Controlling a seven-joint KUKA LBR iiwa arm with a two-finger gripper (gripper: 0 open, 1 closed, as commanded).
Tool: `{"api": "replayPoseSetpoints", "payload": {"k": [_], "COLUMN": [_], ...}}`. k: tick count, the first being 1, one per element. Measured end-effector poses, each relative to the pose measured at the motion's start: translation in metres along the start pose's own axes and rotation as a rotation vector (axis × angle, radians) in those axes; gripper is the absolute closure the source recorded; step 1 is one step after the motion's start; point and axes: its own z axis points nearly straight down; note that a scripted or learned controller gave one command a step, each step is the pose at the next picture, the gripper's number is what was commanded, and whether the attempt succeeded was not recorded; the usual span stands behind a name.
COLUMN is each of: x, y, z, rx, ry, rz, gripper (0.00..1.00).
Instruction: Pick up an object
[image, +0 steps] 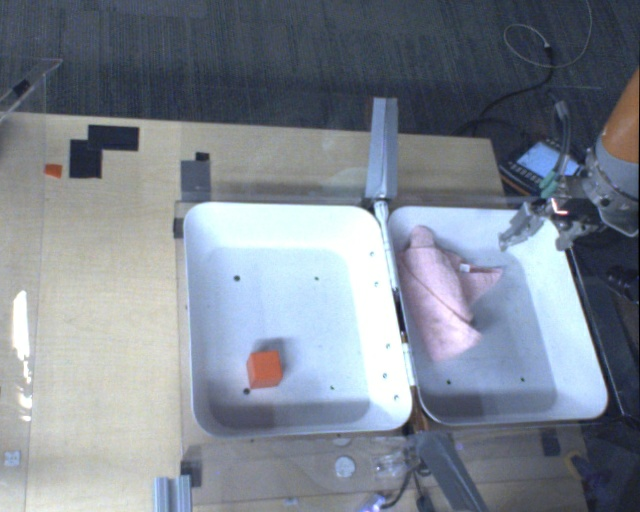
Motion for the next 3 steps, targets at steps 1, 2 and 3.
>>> {"api": "replayPoseSetpoints", "payload": {"k": [1,2,3], "x": [0.0,0.043,0.037], "y": [0.022,0.054,0.064], "z": [0.18,0.187,0.187], "rx": [-0.008,-0.012,-0.01], "ry": [-0.001,-0.001,-0.002], "rz": [-0.125,-0.154,-0.271], "gripper": [0.0,0.0,0.0]}}
